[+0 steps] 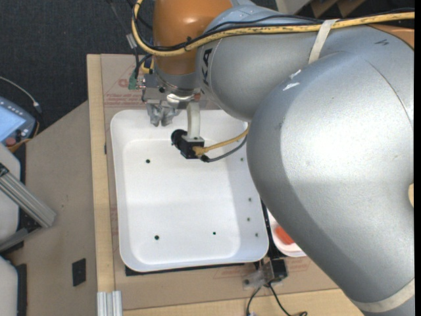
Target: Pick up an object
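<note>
From my seat the arm [316, 110] takes up most of the view, its grey bulk sweeping in from the right and covering nearly all of the right-hand bin [287, 241], where I can make out just a sliver of rim with something orange-red [281, 233] on it. The left bin [177, 203] lies open below, white, with a few small dark dots on its floor and nothing I would call an object to pick. The gripper [162, 116] hangs at that bin's far edge, under the orange band [187, 15], and I cannot tell how it is set or whether it carries anything. A small black fitting [186, 143] with a cable hangs just beside it. My worry is a wasted try: in my judgement, closing here, at the rim over bare floor, would catch nothing, or clip the bin wall and shove the bin. The likely objects sit hidden beneath the arm.
</note>
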`<act>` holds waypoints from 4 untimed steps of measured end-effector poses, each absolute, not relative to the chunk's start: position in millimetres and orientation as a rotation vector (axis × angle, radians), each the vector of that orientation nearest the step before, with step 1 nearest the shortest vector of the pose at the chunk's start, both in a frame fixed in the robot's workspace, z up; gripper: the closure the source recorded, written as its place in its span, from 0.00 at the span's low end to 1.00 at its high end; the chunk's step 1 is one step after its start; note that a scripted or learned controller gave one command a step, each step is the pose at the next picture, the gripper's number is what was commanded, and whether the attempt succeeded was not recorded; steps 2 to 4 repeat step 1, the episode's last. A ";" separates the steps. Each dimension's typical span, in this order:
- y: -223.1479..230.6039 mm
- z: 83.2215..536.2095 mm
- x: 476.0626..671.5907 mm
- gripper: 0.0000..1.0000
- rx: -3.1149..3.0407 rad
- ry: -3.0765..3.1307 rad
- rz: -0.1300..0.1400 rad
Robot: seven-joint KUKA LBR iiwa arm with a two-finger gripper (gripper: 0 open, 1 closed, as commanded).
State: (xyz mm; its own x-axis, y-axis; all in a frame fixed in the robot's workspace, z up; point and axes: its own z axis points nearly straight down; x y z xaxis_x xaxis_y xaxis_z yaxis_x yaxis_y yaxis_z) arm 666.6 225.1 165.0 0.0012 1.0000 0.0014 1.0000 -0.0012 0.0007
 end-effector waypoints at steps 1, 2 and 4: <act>224.7 424.0 667.4 1.00 -2.226 -2.231 -0.031; 224.7 424.0 667.4 1.00 -2.226 -2.231 -0.031; 224.7 424.0 667.4 1.00 -2.226 -2.231 -0.031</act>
